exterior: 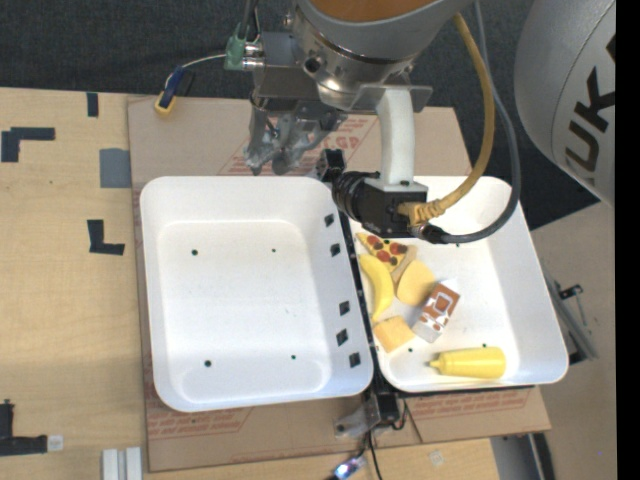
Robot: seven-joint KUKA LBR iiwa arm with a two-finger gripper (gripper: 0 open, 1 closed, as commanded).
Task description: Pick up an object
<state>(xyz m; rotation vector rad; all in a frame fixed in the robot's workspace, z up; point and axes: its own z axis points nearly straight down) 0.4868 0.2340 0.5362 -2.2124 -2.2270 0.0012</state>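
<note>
**Gripper high behind the bins, toys waiting in the right bin**

I am looking down at my bench [60, 298] from the camera above it. Two white bins sit side by side on a sheet of brown cardboard [200, 133].

The left bin [160, 268] has bare white walls and a few small dark dots on its floor.

The right bin [530, 298] has all the toys. They lie along its left side, close to the wall where the two bins meet. I see a yellow banana [378, 286] lying longways. A slice of toy pizza [385, 252] with red dots sits just above it, touching it. A pale yellow wedge like cheese [413, 278] leans against the banana on the right. Next to that is a small white and brown block [437, 308], tilted. A little yellow cube [392, 334] lies below the banana. Near the front edge lies a yellow squeeze bottle [470, 363] on its side, a bit apart from the others.

My big grey and orange arm [380, 8] comes in at the top. The gripper [285, 146] hangs over the cardboard, behind the back edge of the left bin. It is not over the toys. I see nothing between its fingers. I cannot tell if the gripper is open or closed, because the metal bits blur together.

A black part with a yellow cable [480, 183] hangs over the back left corner of the right bin.
</note>
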